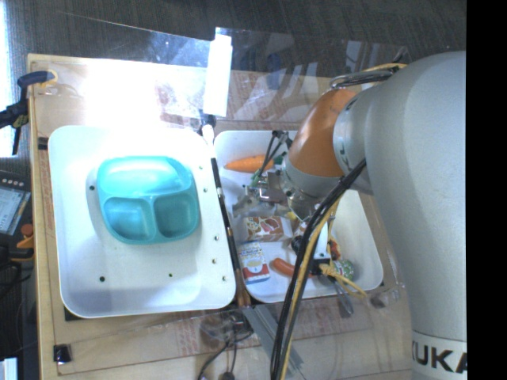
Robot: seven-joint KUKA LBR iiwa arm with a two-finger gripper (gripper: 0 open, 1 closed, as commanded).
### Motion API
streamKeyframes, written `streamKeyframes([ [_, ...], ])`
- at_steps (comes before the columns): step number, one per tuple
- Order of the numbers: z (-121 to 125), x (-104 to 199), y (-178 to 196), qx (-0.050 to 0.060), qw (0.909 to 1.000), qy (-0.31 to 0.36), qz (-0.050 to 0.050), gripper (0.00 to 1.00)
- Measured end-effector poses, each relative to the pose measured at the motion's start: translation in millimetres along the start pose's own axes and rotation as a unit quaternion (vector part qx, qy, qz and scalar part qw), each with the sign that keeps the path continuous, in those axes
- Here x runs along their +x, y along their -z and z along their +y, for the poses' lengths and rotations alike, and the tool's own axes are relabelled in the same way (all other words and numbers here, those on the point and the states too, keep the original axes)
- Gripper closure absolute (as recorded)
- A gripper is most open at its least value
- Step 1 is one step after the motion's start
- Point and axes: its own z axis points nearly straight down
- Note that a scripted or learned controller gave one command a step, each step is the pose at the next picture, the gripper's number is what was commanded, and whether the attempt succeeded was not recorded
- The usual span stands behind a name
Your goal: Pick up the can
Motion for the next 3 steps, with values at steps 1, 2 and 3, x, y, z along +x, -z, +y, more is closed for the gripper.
streamKeyframes([
  [1,-45.7,1.2,-0.7,0.001,0.9998,0.02,0.0,0.0],
  [2,-46.1,0.5,8.1,0.002,0.9997,0.023,0.0,1.0],
  [3,-46.0,0.5,8.2,0.002,0.9997,0.022,0.0,0.0],
])
